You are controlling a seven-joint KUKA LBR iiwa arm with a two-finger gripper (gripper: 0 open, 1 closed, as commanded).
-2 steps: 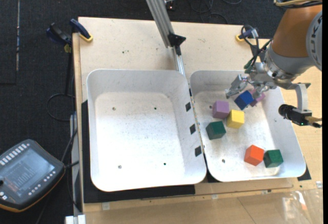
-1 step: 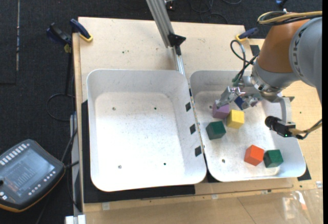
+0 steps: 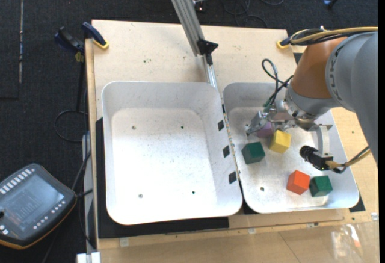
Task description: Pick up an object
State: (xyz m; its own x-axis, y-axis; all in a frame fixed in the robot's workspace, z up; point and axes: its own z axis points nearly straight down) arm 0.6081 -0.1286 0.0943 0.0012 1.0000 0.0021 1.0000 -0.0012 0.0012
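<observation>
While your arm reached in from the right, its end effector (image 3: pixel 263 126) sat low in the right bin (image 3: pixel 343 198) over a purple object (image 3: pixel 265 131).
You could not tell from this view how far the end effector was open, or whether it had hold of anything; the purple object lay mostly hidden beneath it, so its long axis and heading could not be read. You had the yellow block (image 3: pixel 280 141) just beside the purple object, turned at a slant, with a green block (image 3: pixel 253 152) near it toward the bin's left wall. You also had an orange block (image 3: pixel 298 182) and a second green block (image 3: pixel 320 185) touching side by side near the front rim. Your left bin (image 3: pixel 120 99) sat alongside on the worktop (image 3: pixel 150 51).
</observation>
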